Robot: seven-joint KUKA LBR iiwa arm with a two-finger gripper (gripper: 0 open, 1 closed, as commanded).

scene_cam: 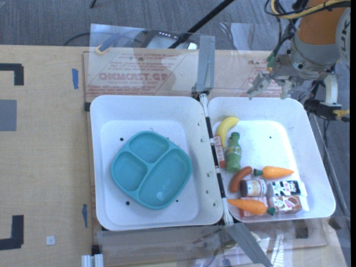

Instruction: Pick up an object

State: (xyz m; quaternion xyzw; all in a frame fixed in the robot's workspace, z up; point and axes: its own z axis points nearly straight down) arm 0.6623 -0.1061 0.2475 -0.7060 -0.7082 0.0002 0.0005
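Observation:
My gripper hangs open above the far rim of the right bin, with nothing between its fingers. Inside that bin lie a yellow banana, a green bottle, a red sausage, an orange carrot, a small jar, a second carrot and two small cartons. All of these sit nearer the camera than the gripper, and most are clustered toward the bin's front.
The left bin holds a teal divided plate. A thin red and white packet lies by the divider between the bins. A clear sheet stands behind the left bin. Cables hang at the upper right.

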